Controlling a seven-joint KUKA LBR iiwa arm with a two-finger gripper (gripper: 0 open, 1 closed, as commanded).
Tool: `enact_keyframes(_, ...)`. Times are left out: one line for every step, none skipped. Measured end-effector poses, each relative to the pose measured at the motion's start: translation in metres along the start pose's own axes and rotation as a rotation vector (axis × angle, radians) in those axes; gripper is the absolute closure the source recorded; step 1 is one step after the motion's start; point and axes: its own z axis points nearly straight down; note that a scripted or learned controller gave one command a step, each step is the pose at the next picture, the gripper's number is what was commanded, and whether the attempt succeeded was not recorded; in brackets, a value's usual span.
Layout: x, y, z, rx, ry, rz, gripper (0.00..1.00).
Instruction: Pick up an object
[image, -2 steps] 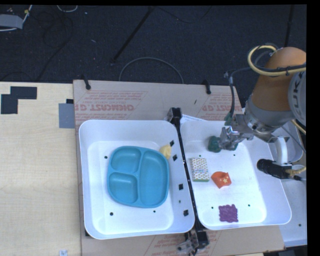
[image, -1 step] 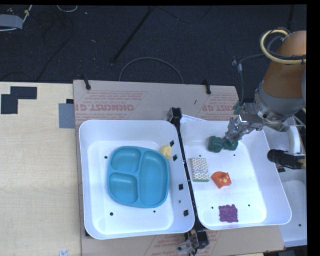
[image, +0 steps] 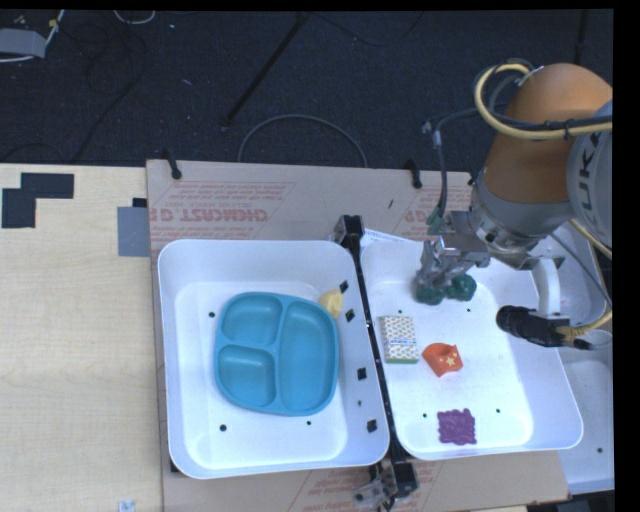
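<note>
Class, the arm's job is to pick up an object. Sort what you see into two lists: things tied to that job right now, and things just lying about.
In the job:
two-finger gripper
dark green lumpy object right at its tips
right white bin

Lying about:
patterned small box
orange-red block
purple fuzzy piece
blue divided plate
small yellow item
</note>
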Motion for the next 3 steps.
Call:
enact_keyframes(0.050, 0.002, 0.018, 0.002, 0.000, 0.000, 1.00)
enact_keyframes(0.091, -0.010, 0.024, 0.002, -0.001, 0.000, 1.00)
enact_keyframes(0.141, -0.019, 0.044, 0.003, -0.001, -0.001, 1.00)
